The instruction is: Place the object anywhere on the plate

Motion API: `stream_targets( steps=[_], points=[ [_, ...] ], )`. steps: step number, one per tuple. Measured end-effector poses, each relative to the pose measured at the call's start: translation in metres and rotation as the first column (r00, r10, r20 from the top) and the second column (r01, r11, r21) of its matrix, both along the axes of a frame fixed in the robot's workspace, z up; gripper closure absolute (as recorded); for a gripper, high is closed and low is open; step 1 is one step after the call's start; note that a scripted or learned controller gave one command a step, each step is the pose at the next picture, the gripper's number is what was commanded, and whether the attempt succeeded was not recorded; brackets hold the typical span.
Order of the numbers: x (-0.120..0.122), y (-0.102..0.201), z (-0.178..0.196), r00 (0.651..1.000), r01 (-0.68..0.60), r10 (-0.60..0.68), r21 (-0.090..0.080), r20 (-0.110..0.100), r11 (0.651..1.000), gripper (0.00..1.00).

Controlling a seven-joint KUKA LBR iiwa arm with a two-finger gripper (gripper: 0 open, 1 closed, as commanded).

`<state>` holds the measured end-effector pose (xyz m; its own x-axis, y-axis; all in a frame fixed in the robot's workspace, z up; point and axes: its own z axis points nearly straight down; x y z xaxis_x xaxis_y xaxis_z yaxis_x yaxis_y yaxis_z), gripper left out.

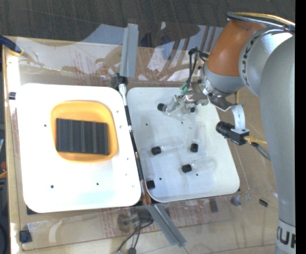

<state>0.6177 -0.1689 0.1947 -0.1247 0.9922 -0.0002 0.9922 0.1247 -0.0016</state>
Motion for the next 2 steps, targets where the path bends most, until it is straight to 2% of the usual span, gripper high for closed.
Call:
stream_targets(
  steps=[1, 2],
  points=[
    [-0.036, 0.016, -0.017, 0.995, -0.097, 0.097, 0.002, -0.004, 0.995, 1.00],
    [-0.039, 0.081, -0.003, 0.991, -0.137, 0.137, 0.002, -0.004, 0.991, 1.00]
  ],
)
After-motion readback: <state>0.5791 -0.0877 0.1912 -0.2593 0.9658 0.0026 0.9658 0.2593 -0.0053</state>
